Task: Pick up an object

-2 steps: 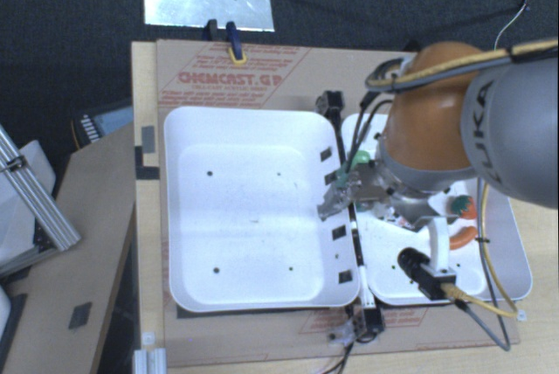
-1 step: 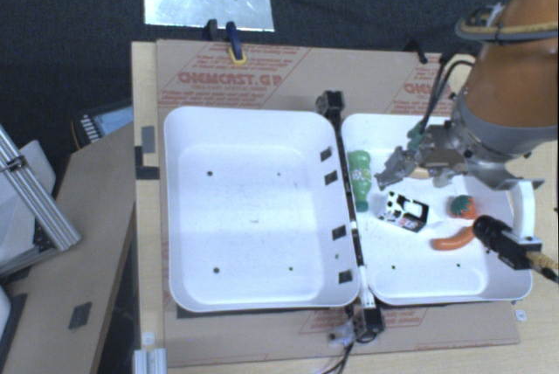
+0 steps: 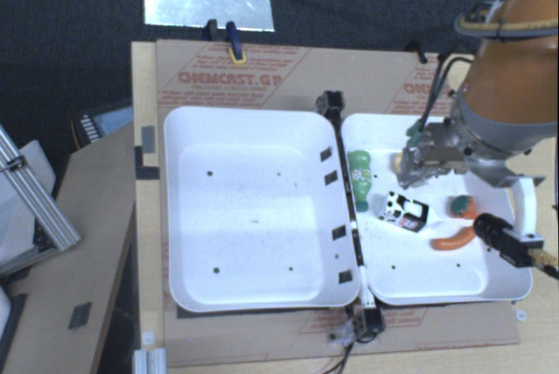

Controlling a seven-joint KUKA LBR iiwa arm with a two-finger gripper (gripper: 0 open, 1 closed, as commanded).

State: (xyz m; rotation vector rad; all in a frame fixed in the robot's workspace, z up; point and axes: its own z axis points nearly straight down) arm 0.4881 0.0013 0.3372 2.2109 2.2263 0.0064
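A: Where is the gripper (image 3: 410, 169) hanging?
B: It is hovering over the right bin (image 3: 437, 285), toward its far side, just right of the green bottle (image 3: 359, 176). Whether it is spread or pressed together, I cannot tell.
A: What is lying nearby?
B: A black-and-white object (image 3: 404, 212) is sitting just nearer than the gripper. An orange sausage-shaped piece (image 3: 453, 239) and a small orange-and-green thing (image 3: 461, 206) are lying to its right.

Arm (image 3: 515, 101) cut off at right edge; black-white item (image 3: 404, 211) print unreadable.
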